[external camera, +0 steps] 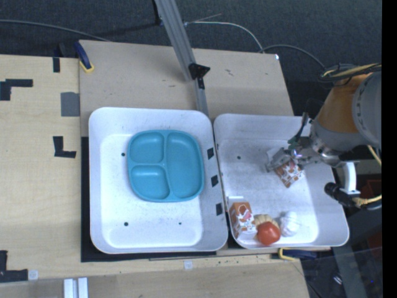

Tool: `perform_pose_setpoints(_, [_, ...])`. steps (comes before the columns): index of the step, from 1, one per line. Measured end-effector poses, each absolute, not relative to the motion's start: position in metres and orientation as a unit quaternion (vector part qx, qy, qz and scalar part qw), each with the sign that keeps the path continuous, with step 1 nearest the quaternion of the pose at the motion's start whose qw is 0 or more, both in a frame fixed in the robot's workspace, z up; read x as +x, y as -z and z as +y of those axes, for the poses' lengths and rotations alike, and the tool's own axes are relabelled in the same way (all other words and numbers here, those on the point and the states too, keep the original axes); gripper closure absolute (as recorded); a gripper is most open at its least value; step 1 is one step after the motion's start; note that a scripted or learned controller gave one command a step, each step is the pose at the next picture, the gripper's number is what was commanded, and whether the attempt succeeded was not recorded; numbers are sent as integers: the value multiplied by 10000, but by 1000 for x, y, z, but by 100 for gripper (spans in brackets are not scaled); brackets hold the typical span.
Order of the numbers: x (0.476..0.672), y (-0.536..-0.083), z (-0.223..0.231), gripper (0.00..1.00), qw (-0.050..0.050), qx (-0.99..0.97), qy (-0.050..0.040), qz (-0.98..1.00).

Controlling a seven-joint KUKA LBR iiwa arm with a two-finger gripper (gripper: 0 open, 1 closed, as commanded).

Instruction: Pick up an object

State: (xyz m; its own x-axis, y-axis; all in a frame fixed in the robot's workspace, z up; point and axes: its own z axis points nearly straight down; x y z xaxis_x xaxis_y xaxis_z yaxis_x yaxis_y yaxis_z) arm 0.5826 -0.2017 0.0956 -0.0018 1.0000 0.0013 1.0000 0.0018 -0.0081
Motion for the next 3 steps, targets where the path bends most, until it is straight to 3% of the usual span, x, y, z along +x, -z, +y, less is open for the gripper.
perform_pose_setpoints(1, [583,-88,-201,0,1,-7064,-10,-7078])
perform_pose_setpoints(2, [583,-98,-200,100,4,-7059,-10,-7083])
perform_pose_setpoints(3, [586,-141,-201,100,-11,-7065,6,-7077])
